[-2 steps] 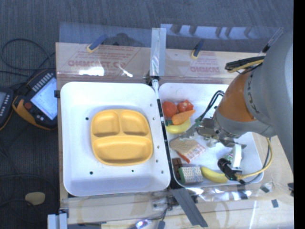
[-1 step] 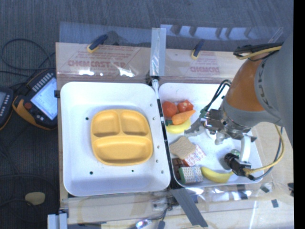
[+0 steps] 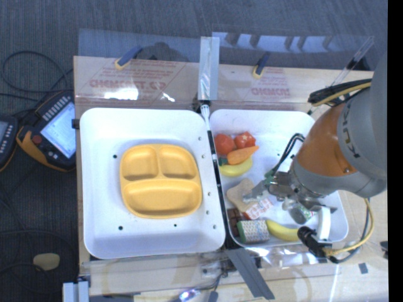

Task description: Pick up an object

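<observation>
Two white bins side by side, left bin (image 3: 94, 187) holding one yellow divided tray (image 3: 161, 180), right bin (image 3: 277, 121) holding two bananas, one (image 3: 235, 167) at 11 o'clock, the other (image 3: 281, 230) at 6, one tomato (image 3: 224, 143), one carrot (image 3: 242, 155), gripper (image 3: 272, 190) low over the clutter, finger state cannot be told

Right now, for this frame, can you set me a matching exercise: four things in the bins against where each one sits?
Things:
1. yellow tray
2. tomato
3. banana
4. gripper

Places:
A. far end of the right bin
B. near edge of the right bin
C. left bin
D. over the middle of the right bin

Pairs: 1-C, 2-A, 3-B, 4-D
</observation>
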